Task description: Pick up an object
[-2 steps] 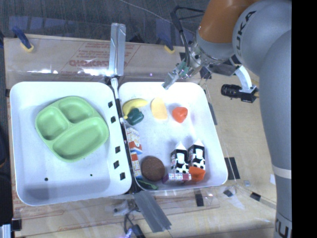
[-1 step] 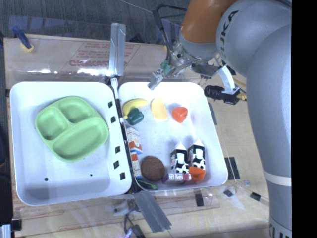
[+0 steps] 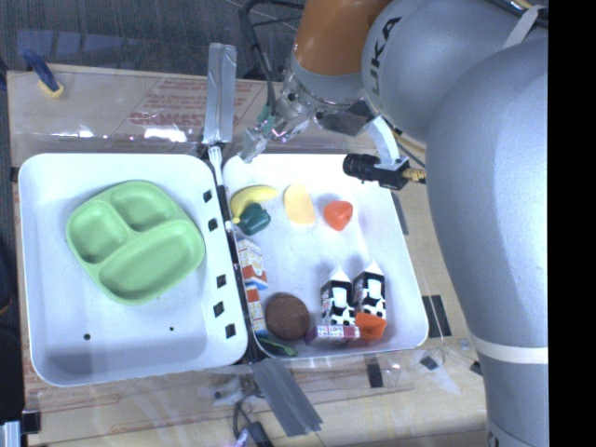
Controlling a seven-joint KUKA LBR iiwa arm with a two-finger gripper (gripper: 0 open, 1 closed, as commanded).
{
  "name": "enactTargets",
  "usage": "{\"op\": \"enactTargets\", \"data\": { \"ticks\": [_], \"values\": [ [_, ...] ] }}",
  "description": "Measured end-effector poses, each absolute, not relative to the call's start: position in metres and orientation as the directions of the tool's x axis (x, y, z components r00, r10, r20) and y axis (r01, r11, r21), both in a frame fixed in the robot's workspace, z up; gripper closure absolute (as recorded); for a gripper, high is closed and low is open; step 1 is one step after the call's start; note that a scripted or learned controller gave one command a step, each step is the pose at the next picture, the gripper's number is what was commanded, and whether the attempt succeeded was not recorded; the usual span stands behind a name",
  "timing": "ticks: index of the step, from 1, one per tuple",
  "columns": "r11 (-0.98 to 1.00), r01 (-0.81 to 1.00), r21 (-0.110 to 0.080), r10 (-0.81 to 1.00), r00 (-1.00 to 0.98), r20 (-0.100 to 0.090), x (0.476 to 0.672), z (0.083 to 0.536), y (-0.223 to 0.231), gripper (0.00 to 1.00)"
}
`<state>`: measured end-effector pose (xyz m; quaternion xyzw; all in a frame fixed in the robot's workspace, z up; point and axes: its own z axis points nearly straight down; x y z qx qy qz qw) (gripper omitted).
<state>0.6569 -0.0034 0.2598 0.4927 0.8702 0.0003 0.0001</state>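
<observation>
The pincer hangs over the far left corner of the right bin, its spread impossible to tell, above a banana, while the left bin holds a green divided plate on the pale worktop.

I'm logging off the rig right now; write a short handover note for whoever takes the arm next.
Tool: over the right bin's far-left corner, holding nothing visible; finger state unclear.
Right bin: banana, green pepper-like toy, pale yellow piece, orange-red piece, brown ball, two cow-print cartons.
Left bin: green divided plate.
Done: nothing lifted.
Left: grasp and lift one object; the banana lies nearest.
</observation>
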Motion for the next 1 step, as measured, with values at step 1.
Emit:
{"op": "enactTargets", "data": {
  "ticks": [1],
  "values": [
    [0.621,0.784,-0.005,0.784,-0.621,0.004,0.6095,0.1894,0.0262,1.00]
  ]
}}
